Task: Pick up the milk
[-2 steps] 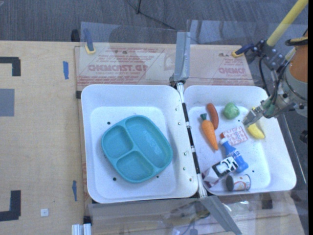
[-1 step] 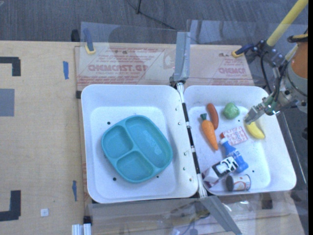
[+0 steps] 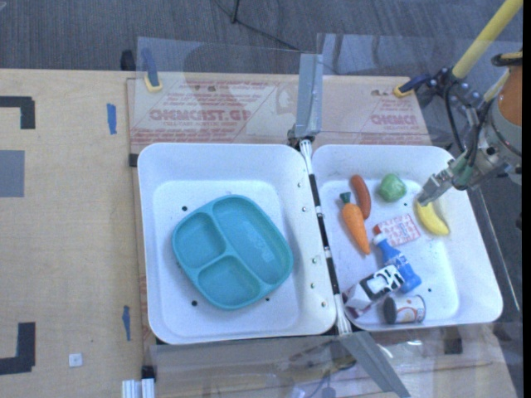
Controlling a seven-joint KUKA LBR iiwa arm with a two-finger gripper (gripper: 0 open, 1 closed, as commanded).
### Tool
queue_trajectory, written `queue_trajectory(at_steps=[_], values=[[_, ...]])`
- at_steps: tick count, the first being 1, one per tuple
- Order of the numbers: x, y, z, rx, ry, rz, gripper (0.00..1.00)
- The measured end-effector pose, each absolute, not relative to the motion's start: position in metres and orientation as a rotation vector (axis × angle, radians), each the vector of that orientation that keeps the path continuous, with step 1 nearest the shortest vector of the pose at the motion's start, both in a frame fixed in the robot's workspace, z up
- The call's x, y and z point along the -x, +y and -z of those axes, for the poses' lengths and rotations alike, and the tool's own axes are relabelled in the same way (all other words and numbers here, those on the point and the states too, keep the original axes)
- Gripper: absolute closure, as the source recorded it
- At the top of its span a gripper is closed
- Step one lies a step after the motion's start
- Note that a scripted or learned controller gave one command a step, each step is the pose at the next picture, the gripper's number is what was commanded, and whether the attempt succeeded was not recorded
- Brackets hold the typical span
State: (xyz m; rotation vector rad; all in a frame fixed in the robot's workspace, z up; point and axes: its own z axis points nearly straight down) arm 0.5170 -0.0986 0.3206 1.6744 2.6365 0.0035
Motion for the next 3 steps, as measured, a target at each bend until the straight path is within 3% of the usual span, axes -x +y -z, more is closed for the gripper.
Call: queue_trajectory(at_steps=[1,2,3], values=[[-0.539,-0.115,-0.410,-0.803,3.027,-0.001,1.00],[-0.619,-0.137,-0.435,-0.685,3.056,0.000,1.00],[-0.614,-0.059,-0.384,-0.747,3.047,-0.002,1.00]])
